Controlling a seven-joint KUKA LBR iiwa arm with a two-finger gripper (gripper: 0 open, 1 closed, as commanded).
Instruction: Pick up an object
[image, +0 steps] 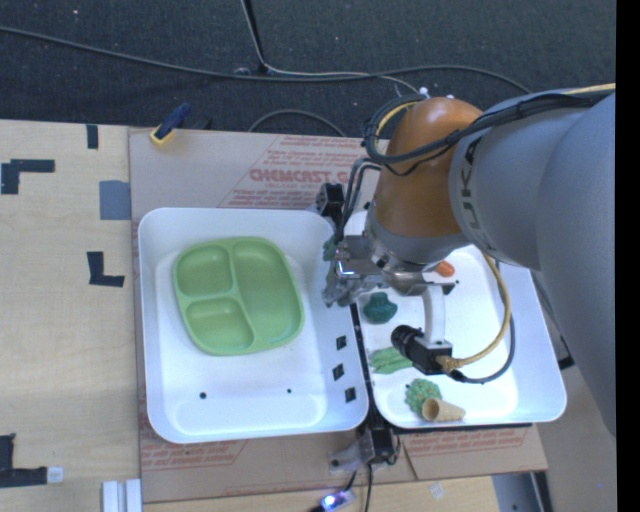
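The grey arm (540, 170) with its orange band fills the upper right of the frame and hides much of the right bin (530, 400). The gripper (352, 275) sits at frame centre, over the seam between the bins; whether it is spread or closed cannot be told. Below it lie a teal object (379, 308), a green piece (388, 361), and a green lump with a tan cone (430, 398). The left bin (160, 380) holds a green divided plate (238, 295). Cardboard (280, 175) and a wooden bench (60, 330) lie underneath.
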